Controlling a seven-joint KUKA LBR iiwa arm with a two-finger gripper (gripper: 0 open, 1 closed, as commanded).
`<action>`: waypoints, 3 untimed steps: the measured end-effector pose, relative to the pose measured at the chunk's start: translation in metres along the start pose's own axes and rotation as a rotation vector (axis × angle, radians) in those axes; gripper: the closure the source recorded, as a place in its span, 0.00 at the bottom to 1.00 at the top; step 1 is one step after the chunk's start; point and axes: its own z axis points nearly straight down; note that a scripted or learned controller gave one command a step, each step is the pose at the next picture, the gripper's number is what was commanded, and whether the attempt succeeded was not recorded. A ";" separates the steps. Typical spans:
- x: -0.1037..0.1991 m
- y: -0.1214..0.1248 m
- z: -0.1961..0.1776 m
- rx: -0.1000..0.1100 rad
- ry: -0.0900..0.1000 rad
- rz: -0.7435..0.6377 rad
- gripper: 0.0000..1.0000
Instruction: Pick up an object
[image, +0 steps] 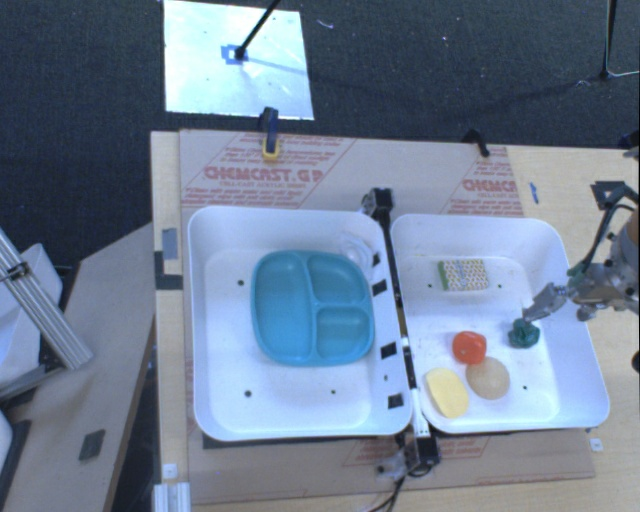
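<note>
Two shallow white bins sit side by side on the table, which is covered with a printed cardboard sheet. The left bin holds a blue divided plate lying flat near its middle, and a clear, hard-to-make-out object rests just beyond the plate's far right corner. The right bin holds several small things: a speckled green and yellow sponge toward the far side, a red-orange ball near the middle, a tan round object just beside it toward the near edge, a yellow oval piece touching or almost touching the tan one on its left, and a dark green small object toward the right wall. The gripper reaches in from the right, low over the right bin, its tip just above and beside the dark green object. Whether the fingers are spread or closed cannot be told from this angle, and nothing is visibly held between them.
</note>
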 end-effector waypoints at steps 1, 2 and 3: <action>0.000 0.003 -0.005 -0.010 -0.003 -0.003 0.00; -0.004 0.000 0.056 -0.007 -0.001 -0.001 0.00; 0.006 0.004 0.106 -0.007 -0.001 -0.003 0.00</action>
